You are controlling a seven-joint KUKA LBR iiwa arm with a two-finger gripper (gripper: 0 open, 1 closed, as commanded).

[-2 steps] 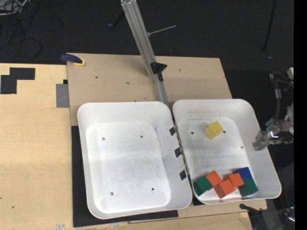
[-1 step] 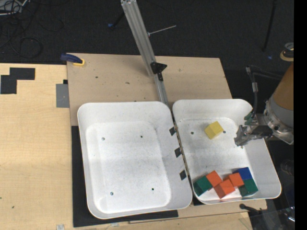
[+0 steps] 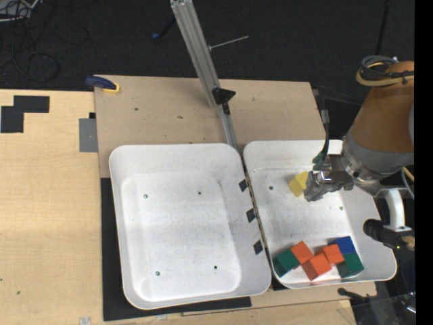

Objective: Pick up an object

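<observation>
Desk (image 3: 169,107): two white bins, side by side. Left bin (image 3: 179,225): bare white floor. Right bin (image 3: 298,161): six blocks. One yellow block (image 3: 296,184), mid-bin, just left of the hand (image 3: 316,189). Near-edge cluster: two orange blocks (image 3: 302,252) (image 3: 333,254), one more orange (image 3: 316,267), two green (image 3: 287,262) (image 3: 351,268), one blue (image 3: 345,244). No legible writing. Whether the hand is spread or closed: cannot tell.

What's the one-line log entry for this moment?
arm: over right bin | tool: low beside yellow block | grasp: unconfirmed | cluster of blocks: near edge of the right bin, untouched
</observation>
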